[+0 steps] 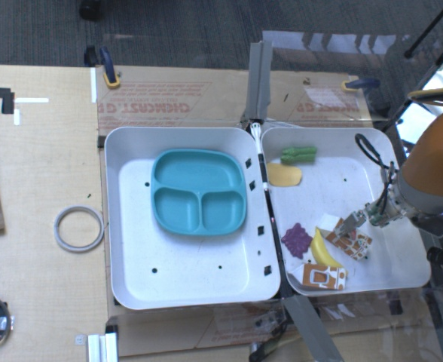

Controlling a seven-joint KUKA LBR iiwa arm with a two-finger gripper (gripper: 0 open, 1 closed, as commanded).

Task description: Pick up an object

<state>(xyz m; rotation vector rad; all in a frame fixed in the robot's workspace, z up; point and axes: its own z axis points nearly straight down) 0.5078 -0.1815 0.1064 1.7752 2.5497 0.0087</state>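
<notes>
My gripper [351,227] sits low over the carton [355,241]; finger state unclear. I'd centre on it before closing.

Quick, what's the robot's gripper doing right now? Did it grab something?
Gripper: low in the right bin, right by a small patterned box. Whether it is open, closed or holding anything cannot be told from this view.

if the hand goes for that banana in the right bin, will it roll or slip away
The banana is curved, so it would probably rock or pivot rather than roll far. Its skin looks smooth, so it may slip. It lies against a small carton and purple grapes, so a push likely jostles those.
</notes>
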